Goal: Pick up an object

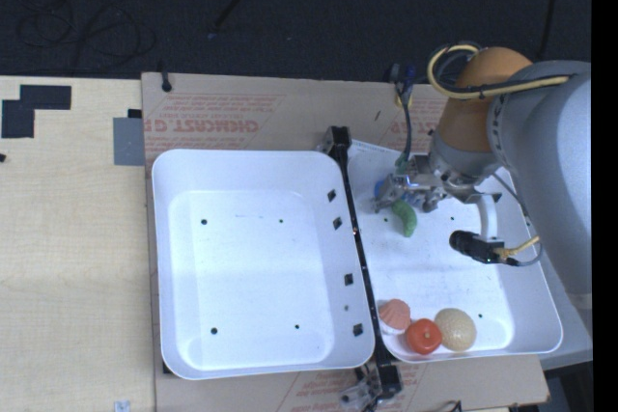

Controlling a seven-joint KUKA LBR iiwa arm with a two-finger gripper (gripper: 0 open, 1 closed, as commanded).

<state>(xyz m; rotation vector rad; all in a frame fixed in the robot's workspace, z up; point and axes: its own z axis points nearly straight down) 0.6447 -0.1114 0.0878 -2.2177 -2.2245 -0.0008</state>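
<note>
Pale bench (68, 236) and cardboard frame our two bins. Our gripper (404, 196) sits low in the right bin (541, 328), over a green object (407, 221); we cannot tell its grip. Nudged aside, that object could slip. Three other objects (425, 330) cluster at the near wall.

The left bin (253, 258) is the brightest thing in view, its floor washed near pure white with little surface detail; a soft grey shade lies along its near and left walls; above it the background falls to near black, cables barely legible; to its right the arm (541, 159) casts only faint, diffuse shadow, so the light seems broad and overhead; the picture is slightly soft and grainy throughout.
</note>
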